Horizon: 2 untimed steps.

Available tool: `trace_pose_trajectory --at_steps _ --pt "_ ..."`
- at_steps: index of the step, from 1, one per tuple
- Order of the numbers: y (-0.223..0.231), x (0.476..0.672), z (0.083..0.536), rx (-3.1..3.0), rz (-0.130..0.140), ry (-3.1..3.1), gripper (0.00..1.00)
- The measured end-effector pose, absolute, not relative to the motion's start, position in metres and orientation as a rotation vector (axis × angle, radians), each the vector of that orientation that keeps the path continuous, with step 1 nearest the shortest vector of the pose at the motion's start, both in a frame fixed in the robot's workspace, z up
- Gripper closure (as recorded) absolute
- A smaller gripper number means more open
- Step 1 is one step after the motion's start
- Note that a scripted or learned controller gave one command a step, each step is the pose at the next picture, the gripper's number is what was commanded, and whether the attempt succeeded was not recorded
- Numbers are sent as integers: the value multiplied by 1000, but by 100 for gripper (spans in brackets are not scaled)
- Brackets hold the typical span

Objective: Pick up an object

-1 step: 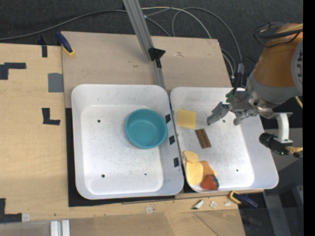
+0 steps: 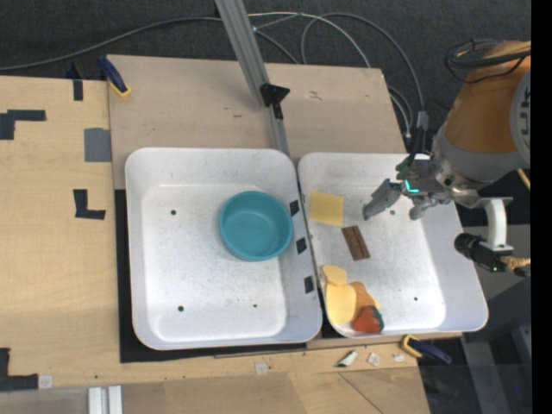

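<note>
My gripper (image 2: 398,207) hangs over the right bin (image 2: 448,313), open, with nothing between its fingers. One finger (image 2: 379,202) points down-left, the other finger (image 2: 417,211) sits to its right. A pale yellow square block (image 2: 326,208) lies to the gripper's left near the bin's left wall. A small brown bar (image 2: 354,242) lies below and left of the gripper. In the bin's near-left corner sits a heap of yellow and orange pieces with a red one (image 2: 351,301). A teal bowl (image 2: 254,224) stands in the left bin (image 2: 172,309).
A grey metal pole (image 2: 250,54) slants across the bench behind the bins. Cables loop at the back right. A blue and yellow clamp (image 2: 114,76) sits at the board's far-left corner, another clamp (image 2: 423,348) near the right bin's front edge.
</note>
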State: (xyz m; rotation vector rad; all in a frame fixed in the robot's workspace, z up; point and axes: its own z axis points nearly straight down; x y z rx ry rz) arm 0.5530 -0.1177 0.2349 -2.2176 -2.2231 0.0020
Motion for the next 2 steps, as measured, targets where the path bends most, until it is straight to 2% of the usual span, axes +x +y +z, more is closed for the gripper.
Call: trace_pose_trajectory --at_steps 1,2 --pt "-115 561 184 -2216 7 -2221 0" --pt "-105 555 126 -2214 8 -2219 0"
